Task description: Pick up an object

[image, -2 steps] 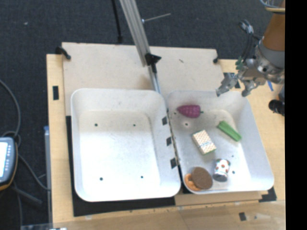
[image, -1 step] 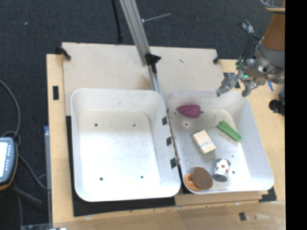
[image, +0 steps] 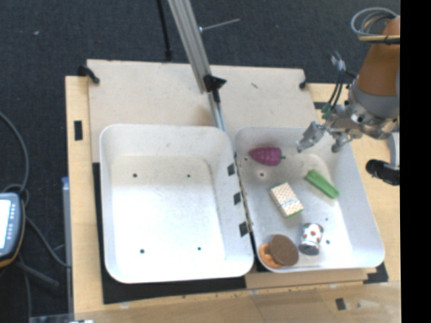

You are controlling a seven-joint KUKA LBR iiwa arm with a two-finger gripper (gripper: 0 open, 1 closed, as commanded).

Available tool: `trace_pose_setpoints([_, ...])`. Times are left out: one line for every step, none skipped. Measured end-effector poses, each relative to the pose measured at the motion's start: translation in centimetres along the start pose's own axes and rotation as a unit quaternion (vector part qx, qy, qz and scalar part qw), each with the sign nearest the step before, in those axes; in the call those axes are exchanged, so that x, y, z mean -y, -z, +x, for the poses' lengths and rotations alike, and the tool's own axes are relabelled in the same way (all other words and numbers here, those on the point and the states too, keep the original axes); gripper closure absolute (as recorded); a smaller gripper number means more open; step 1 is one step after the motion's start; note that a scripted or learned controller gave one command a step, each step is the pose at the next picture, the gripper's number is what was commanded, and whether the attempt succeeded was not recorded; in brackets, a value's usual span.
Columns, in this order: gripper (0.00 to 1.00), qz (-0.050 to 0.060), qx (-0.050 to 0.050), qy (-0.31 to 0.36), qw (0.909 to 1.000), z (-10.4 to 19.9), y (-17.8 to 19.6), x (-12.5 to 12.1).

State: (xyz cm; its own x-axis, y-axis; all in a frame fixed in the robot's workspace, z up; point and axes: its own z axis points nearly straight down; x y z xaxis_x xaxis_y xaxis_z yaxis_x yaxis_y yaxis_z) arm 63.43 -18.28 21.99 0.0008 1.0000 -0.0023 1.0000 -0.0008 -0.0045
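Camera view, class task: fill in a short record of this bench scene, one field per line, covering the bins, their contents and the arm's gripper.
Bins: two shallow white bins, left bin, right bin
Right bin contents: magenta strawberry-shaped toy; green flat bar; small patterned tan box; brown round disc; small silver can with red marks
Gripper: two-finger gripper above the right bin's far right corner, holding nothing
Nearest item to gripper: green flat bar
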Motion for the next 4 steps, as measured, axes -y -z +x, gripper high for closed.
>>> trace_pose_setpoints([0.00, -0.001, 0.000, 0.000, 1.0000, -0.8, -4.5, 0.4])
trace_pose_setpoints([0.00, 0.000, 0.000, -0.001, 1.0000, -1.2, -10.8, 0.9])
trace_pose_setpoints([1.00, -0.005, 0.000, -0.002, 1.0000, -1.3, -9.2, 0.6])
trace_pose_setpoints([1.00, -0.006, 0.000, 0.002, 1.0000, -0.7, -4.5, 0.5])
